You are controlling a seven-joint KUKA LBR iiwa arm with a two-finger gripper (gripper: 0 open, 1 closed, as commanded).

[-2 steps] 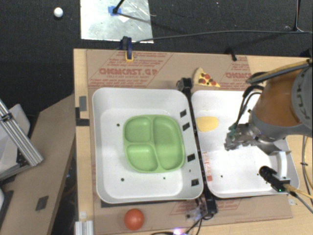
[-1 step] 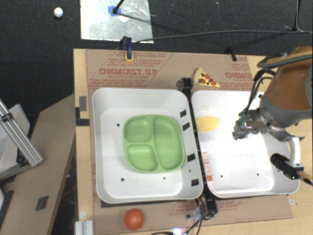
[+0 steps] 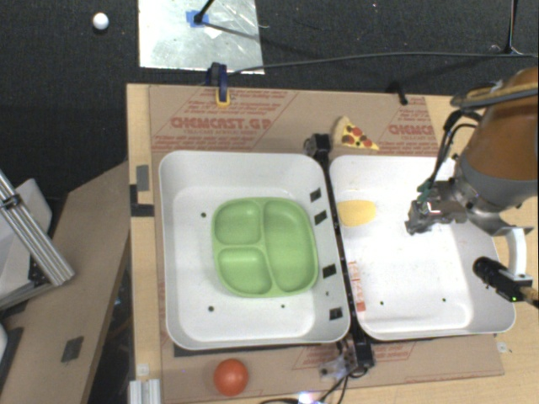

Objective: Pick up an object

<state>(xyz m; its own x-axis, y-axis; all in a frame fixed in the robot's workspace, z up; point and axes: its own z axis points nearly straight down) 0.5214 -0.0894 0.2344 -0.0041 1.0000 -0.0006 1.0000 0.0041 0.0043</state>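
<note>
Bins sat side by side on the bench, and the arm (image 3: 497, 154) reached in from the right over the right bin (image 3: 421, 310). Its gripper (image 3: 418, 217) hung low above that bin's far half, dark and small against the white floor, and how wide it stood could not be told from up there; nothing showed in its grasp. Just left of it, apart from it, a yellow object (image 3: 356, 213) lay on the bin floor near the left wall. Over in the left bin (image 3: 181, 225), a green divided plate (image 3: 264, 247) rested in the middle. Outside the bins, a toy pizza slice (image 3: 354, 134) lay on the board beyond the far rim of the right one, and an orange-red ball (image 3: 231, 376) sat on the near edge, below the left bin.
</note>
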